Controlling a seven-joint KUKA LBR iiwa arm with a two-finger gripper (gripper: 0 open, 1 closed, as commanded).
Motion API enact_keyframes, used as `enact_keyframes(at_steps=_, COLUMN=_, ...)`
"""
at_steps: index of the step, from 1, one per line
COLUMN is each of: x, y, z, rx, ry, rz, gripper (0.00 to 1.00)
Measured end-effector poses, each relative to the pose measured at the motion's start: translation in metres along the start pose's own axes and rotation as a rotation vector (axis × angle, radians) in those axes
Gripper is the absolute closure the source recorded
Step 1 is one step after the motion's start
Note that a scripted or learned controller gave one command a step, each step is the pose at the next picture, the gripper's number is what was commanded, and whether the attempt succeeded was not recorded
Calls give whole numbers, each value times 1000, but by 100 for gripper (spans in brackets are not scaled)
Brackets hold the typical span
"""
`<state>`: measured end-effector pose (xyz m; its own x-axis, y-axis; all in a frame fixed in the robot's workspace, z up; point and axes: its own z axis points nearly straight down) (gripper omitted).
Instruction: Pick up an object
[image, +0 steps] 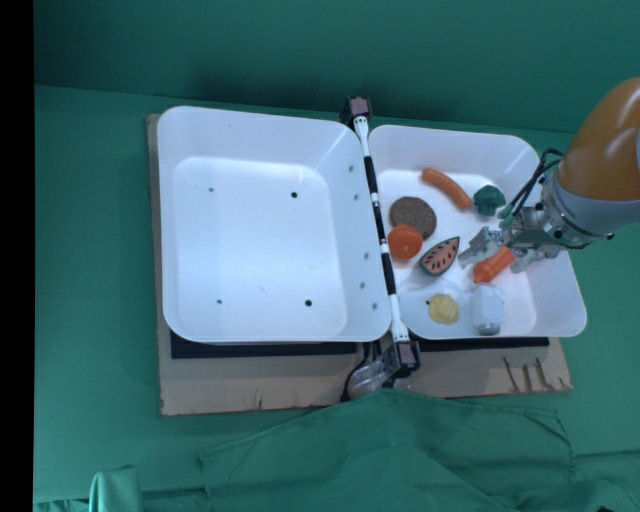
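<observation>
The right bin (545, 310) holds several toy foods. A small orange carrot-like piece (494, 265) lies near its right middle. My gripper (507, 247) is low over the bin, directly above and touching or nearly touching that orange piece, with the grey wrist and orange band reaching in from the right. Close by to the left lies a watermelon slice (440, 256). A green broccoli piece (489, 198) sits just behind the gripper. I cannot tell whether the orange piece is gripped.
Also in the right bin are an orange sausage (446, 187), a brown disc (412, 212), an orange round piece (405, 242), a yellow piece (443, 308) and a white-grey object (487, 308). The left bin (175, 200) adjoins along a black-and-white divider (378, 215). Green cloth (400, 450) lies in front.
</observation>
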<state>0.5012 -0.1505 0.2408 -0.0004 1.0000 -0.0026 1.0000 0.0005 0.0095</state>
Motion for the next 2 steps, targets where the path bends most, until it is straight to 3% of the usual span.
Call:
enact_keyframes(at_steps=1, x=-3, y=0, z=-9, rx=-1, ry=-2, rz=7, gripper=100)
enact_keyframes(at_steps=2, x=-3, y=0, z=-8, rx=0, ry=-1, rz=7, gripper=0)
